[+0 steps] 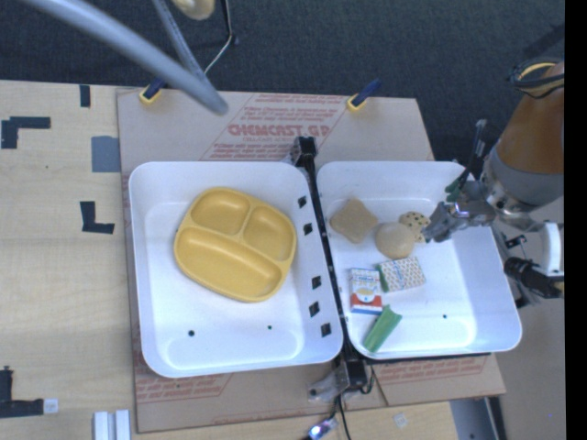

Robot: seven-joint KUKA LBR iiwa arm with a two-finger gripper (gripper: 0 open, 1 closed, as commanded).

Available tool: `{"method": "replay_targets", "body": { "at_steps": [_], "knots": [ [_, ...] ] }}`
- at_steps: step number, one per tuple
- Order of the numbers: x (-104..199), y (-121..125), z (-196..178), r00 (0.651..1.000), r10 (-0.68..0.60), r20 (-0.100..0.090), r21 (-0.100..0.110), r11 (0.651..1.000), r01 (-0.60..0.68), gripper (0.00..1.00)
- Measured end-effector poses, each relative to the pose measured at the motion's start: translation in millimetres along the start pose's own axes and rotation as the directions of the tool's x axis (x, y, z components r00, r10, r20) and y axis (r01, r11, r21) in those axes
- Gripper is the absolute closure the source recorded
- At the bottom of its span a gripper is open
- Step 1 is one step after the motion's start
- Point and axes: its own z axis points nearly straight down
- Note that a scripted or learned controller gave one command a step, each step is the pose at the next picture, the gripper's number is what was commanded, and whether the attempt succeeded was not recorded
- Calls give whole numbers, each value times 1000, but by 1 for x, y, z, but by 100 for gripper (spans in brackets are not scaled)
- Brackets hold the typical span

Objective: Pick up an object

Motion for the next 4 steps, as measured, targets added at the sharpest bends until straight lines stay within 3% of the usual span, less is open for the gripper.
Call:
{"method": "replay_targets", "body": {
  "at_steps": [2, 4],
  "knots": [
    [96, -3, 4, 1000, -3, -2, 5, 1000, 3, 100],
    [198, -27, 4, 1000, -4, -1, 6, 1000, 4, 100]
  ]
}}
